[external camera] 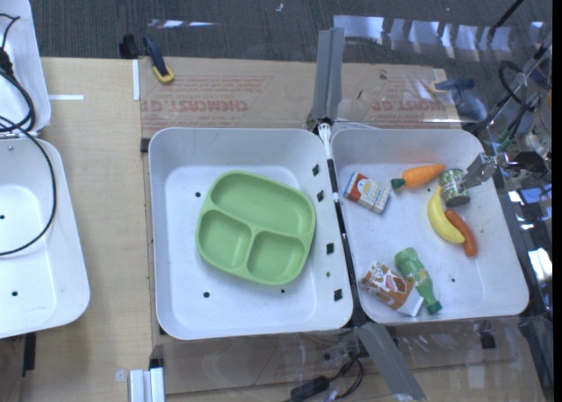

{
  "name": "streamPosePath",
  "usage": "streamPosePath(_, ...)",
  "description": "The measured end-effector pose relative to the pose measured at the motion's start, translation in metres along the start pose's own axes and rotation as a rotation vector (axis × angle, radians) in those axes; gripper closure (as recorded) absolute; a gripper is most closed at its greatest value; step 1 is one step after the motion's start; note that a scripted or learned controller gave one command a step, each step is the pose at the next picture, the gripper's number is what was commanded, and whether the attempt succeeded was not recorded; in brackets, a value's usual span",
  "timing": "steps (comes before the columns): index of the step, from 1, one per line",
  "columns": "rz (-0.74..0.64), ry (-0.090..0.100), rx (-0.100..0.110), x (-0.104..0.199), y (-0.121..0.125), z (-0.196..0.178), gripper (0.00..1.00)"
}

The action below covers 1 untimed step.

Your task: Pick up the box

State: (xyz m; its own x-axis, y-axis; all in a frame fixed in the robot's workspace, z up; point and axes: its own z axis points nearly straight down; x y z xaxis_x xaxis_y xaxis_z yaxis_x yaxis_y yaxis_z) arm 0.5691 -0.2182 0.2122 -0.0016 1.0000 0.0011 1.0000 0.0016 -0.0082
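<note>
Two boxes lie in the right bin (492, 304). A small white and red box (366, 191) rests near the bin's upper left. A brown and white carton (390, 289) lies at the lower left, touching a green bottle (418, 279). My gripper (481, 167) hangs at the bin's upper right edge, just right of a small can (452, 187). It is far from both boxes and nothing shows in it. The arm behind it is partly cut off by the view's right side.
A carrot (420, 175), a banana (444, 217) and a red sausage-like piece (463, 233) lie in the right bin's upper right. A green divided plate (256, 228) sits in the left bin (176, 304). A grey post (328, 75) stands behind the bins.
</note>
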Motion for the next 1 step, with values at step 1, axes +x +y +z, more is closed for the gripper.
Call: streamPosePath(1, -0.311, -0.001, -0.001, 0.0851, 0.0487, 0.0734, 0.0)
